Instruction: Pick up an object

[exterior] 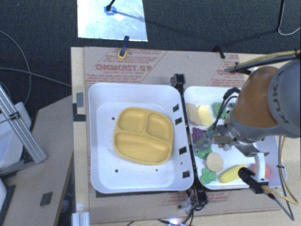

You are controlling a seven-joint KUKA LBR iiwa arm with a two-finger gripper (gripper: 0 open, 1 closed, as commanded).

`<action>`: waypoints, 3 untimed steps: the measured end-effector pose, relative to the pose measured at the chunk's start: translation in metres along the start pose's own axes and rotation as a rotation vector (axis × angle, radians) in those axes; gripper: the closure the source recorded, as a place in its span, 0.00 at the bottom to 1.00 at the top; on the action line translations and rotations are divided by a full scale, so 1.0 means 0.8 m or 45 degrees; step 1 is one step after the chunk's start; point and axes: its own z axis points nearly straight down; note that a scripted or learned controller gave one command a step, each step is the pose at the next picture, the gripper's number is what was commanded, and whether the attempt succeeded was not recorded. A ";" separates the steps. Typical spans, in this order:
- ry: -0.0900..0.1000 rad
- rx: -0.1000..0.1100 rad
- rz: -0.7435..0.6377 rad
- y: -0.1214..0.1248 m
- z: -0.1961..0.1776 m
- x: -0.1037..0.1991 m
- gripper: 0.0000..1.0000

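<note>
My gripper (pixel 217 139) hangs low over the middle of the right bin (pixel 197 92), just right of a purple grape cluster (pixel 199 134) and above a green leafy piece (pixel 203 152). The arm's grey and orange wrist covers most of it. Around it lie a pale yellow piece (pixel 205 115), a cream piece (pixel 192 112), a green piece (pixel 217 109), a tan round disc (pixel 215 162), a yellow banana (pixel 231 174), a green broccoli-like piece (pixel 207 176) and a red-and-white piece (pixel 260 166).
The left bin (pixel 101 102) holds a yellow divided plate (pixel 143 135) near its centre. A black clip bar (pixel 186 126) runs along the seam between the bins. Cardboard underlies both bins.
</note>
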 end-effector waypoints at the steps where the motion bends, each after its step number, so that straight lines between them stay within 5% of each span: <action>1: 0.000 -0.027 -0.010 0.004 -0.134 -0.003 0.00; 2: 0.001 -0.023 -0.011 0.007 -0.202 0.004 0.00; 3: 0.004 0.005 -0.016 0.023 0.003 0.100 0.00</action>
